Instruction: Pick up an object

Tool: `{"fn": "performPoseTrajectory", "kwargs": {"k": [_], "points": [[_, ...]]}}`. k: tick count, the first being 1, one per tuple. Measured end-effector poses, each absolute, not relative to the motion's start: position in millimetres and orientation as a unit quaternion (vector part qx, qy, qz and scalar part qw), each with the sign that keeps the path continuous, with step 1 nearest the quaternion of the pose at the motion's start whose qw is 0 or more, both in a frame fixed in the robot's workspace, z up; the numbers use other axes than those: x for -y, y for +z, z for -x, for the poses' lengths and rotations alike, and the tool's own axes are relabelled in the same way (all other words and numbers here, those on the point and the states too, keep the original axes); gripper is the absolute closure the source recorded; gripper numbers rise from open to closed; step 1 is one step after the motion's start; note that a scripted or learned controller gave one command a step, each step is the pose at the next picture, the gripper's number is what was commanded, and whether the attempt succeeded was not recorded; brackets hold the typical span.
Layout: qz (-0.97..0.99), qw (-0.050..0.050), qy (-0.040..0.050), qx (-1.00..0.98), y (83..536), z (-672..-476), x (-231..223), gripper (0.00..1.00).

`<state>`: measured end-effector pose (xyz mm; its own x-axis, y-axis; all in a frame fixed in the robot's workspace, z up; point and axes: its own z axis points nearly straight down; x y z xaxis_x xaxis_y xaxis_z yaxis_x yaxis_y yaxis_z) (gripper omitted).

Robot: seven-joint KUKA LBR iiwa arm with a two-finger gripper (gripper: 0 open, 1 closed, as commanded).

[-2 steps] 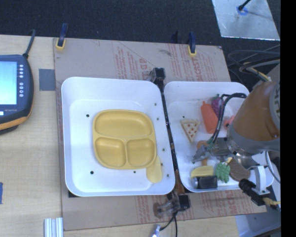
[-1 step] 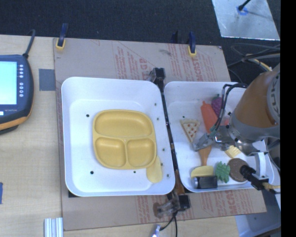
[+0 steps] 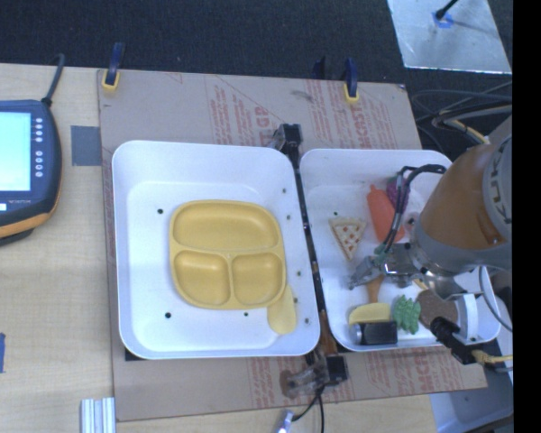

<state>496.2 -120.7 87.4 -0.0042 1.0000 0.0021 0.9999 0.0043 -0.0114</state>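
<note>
1. Brown cardboard (image 3: 207, 115) covers the bench so both shallow white bins stay put.
2. Left white bin (image 3: 135, 242) holds a yellow plastic divided plate (image 3: 227, 253).
3. Right white bin (image 3: 329, 179) holds an orange toy carrot (image 3: 381, 211), a toy pizza slice (image 3: 346, 236) and green toy broccoli (image 3: 406, 312).
4. Silver metal claw (image 3: 365, 271) hangs low just near the pizza slice, ready to grab; its state I cannot tell.

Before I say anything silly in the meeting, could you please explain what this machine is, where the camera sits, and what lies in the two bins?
It is one robot arm, grey with an orange band, reaching in from the right. The single camera looks down from above at a slant. Its gripper hangs low over the right bin, above a pizza slice toy, a carrot, a yellow piece, a green piece and a dark block. The left bin holds a yellow divided tray. I see nothing gripped.
</note>
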Motion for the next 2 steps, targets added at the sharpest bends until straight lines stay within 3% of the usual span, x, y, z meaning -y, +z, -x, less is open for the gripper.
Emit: {"fn": "performPoseTrajectory", "kwargs": {"k": [1,2], "points": [[0.705,0.008,0.0058,0.709,93.3,-495.1,122.1,1.00],[0.706,0.002,0.0002,0.709,191.9,-523.8,44.7,1.00]]}}
